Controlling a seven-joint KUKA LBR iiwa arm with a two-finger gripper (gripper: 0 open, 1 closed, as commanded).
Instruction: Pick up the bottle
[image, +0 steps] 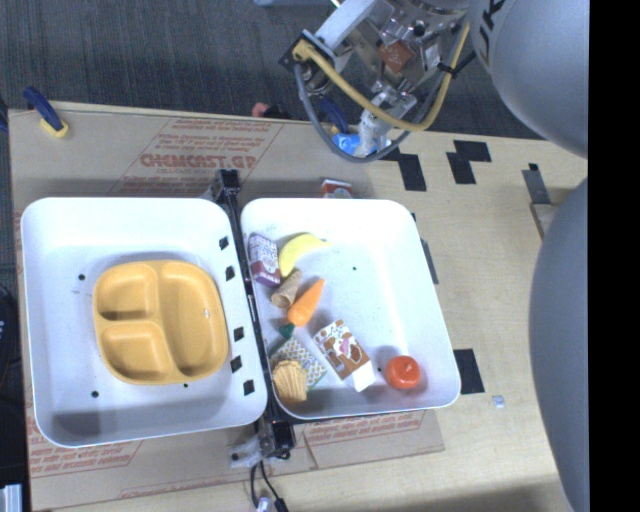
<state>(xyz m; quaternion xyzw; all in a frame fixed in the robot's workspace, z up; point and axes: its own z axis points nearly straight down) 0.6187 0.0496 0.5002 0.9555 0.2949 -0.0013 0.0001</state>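
My gripper (372, 118) hangs high over the bench, just beyond the far edge of the right bin (430, 300). Yellow and blue cables loop around it. A small pale bottle (358, 138) with a blue end sits at the gripper's tip, pinched between the fingers and lifted off the bench. The wrist and cables hide part of it.
The right bin holds a banana (300, 250), a purple packet (263, 257), a carrot (307, 300), a cone (286, 293), a carton (345, 355), a checkered packet (300, 358), a muffin (290, 381) and a red ball (404, 372). A yellow divided plate (160, 320) lies in the left bin (50, 240).
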